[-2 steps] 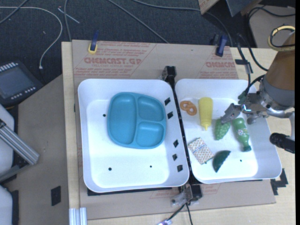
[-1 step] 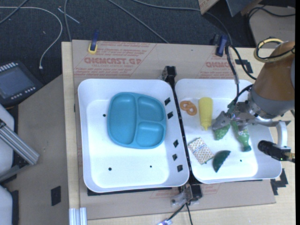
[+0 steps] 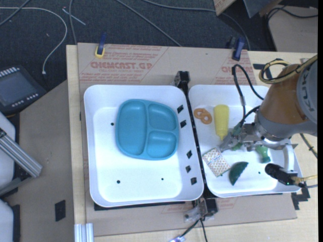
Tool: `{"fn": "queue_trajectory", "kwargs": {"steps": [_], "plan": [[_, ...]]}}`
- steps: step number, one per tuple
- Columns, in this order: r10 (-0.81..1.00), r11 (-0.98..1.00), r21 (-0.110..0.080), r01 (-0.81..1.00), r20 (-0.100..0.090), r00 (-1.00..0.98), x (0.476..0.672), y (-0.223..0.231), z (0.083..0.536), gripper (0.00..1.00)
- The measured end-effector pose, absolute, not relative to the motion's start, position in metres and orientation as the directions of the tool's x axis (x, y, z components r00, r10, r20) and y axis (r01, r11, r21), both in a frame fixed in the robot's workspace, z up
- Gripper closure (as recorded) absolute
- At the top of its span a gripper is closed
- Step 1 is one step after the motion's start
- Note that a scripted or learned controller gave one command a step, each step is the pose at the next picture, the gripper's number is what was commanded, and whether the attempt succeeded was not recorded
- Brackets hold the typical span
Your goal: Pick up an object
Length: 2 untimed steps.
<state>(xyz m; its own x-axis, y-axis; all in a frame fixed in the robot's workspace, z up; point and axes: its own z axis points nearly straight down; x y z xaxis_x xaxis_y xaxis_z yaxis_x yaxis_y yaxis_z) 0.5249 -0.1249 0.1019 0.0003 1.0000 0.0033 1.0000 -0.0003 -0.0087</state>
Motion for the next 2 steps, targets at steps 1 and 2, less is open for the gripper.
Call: {"fn": "queue_trajectory", "kwargs": {"steps": [1, 2], "plan": [[1.000, -0.001, 0.000, 1.000, 0.002, 0.001, 0.527, -0.125, 0.117, 1.00], [1.000, 0.000, 0.006, 1.000, -0.001, 0.000, 0.536, -0.132, 0.168, 1.00]]}}
